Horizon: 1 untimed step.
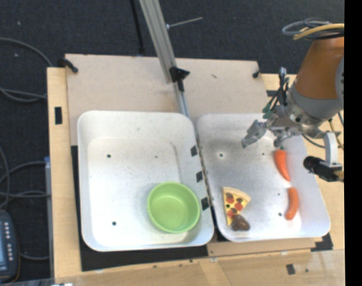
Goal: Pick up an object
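Pizza slice (235, 205) and green bowl (173, 206) sit at the near edge, nothing picked yet

Gripper (266, 135) hovers over the right bin (228, 137), fingers spread apart and holding nothing; carrot (281, 164) lies just below-right of it, sausage (292, 202) further below, pizza slice below-left, bowl far left in the left bin (121, 136). Grasp and lift both left to do. Bins rest on a tan bench (121, 82), dark floor with cables round it

Green bowl (173, 207); orange carrot (281, 164); yellow pizza slice (235, 202), red dots.
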Tool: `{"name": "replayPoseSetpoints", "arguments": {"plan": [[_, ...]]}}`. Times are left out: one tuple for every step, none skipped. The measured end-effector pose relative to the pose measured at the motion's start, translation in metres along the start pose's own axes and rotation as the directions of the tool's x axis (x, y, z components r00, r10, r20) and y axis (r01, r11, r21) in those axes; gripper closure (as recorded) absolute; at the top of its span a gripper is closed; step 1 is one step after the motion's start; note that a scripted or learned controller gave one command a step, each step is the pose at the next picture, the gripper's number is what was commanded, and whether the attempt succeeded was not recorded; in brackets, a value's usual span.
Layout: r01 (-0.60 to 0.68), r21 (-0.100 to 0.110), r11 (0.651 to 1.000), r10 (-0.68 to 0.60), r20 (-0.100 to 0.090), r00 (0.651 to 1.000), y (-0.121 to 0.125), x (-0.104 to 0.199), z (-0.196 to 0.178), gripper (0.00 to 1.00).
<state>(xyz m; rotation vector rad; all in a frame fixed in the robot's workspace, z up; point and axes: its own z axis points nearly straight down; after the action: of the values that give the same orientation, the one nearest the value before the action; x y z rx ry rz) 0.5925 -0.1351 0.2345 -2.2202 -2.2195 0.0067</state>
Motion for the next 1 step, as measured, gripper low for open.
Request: {"name": "replayPoseSetpoints", "arguments": {"plan": [[-0.002, -0.001, 1.000, 0.002, 0.001, 1.000, 0.0037, -0.0032, 0.0433, 0.00]]}}
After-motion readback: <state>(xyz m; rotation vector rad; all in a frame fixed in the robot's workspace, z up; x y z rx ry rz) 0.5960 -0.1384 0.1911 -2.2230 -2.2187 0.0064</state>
